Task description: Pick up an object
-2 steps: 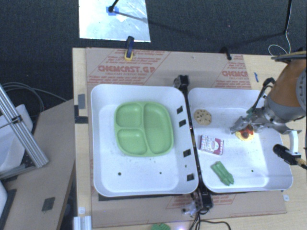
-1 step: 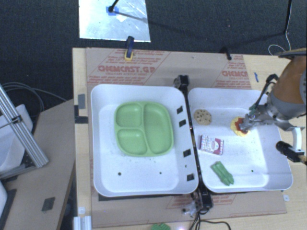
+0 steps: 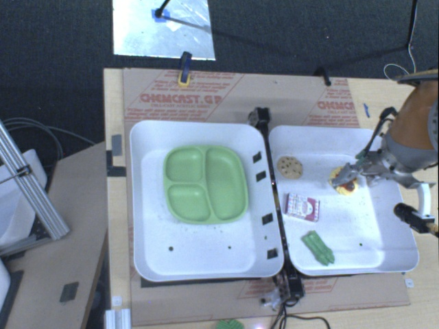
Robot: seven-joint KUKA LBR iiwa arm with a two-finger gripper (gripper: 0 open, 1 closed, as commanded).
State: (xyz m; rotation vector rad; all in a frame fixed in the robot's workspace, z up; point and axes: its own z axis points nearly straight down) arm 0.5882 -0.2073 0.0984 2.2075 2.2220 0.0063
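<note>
Where the arm point(image 3: 417, 125) reaches in from three o'clock, we see its jaws point(image 3: 348, 177) low over the right bin point(image 3: 394, 256), at a small yellow and red object point(image 3: 342, 181). We cannot tell whether they pinch it; the fingers blur into the toy. At nine o'clock of it lies a cookie point(image 3: 290, 166), at seven a red packet point(image 3: 302, 207), then a green piece point(image 3: 318, 247). The left bin point(image 3: 147, 204) bears a green divided plate point(image 3: 206, 184).

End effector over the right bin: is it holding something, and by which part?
It cannot be told. The end effector sits right at a small yellow and red object in the right bin, but any hold is too blurred.
</note>
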